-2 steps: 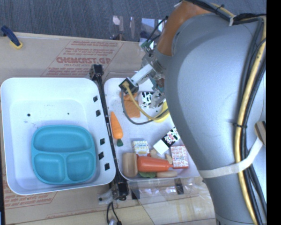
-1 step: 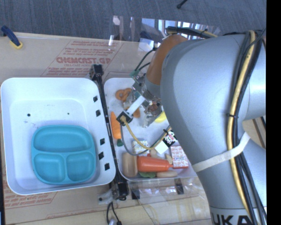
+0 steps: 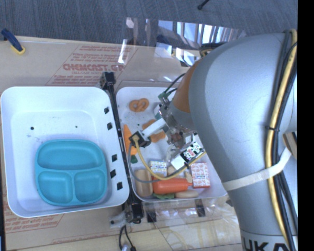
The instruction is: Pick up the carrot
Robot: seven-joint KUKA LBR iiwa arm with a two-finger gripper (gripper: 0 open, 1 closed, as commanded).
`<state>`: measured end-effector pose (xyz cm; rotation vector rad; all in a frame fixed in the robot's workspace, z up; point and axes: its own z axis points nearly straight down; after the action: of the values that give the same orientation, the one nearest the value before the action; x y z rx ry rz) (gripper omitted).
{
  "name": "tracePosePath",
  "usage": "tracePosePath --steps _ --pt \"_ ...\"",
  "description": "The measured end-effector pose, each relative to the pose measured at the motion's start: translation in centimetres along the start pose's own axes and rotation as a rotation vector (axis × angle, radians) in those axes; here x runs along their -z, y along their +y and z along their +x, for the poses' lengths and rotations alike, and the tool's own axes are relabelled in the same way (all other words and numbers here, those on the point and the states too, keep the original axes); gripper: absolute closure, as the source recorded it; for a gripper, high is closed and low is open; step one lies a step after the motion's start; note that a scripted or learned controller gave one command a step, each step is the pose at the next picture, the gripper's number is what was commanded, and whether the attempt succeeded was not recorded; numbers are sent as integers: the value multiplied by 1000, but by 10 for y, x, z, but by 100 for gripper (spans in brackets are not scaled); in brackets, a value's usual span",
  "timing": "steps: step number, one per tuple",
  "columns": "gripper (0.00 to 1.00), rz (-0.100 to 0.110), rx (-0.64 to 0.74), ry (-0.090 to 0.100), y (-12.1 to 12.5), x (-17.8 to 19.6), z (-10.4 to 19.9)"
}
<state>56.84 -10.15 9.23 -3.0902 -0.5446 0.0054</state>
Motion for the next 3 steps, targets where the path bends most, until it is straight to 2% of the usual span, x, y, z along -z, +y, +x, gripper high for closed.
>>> tracePosePath --steps 1,2,3 --pt "100 5 7 1 -2 10 2" --pt "0 5 8 0 -2 10 2" --pt "0 -2 -107 8 -5 103 65"
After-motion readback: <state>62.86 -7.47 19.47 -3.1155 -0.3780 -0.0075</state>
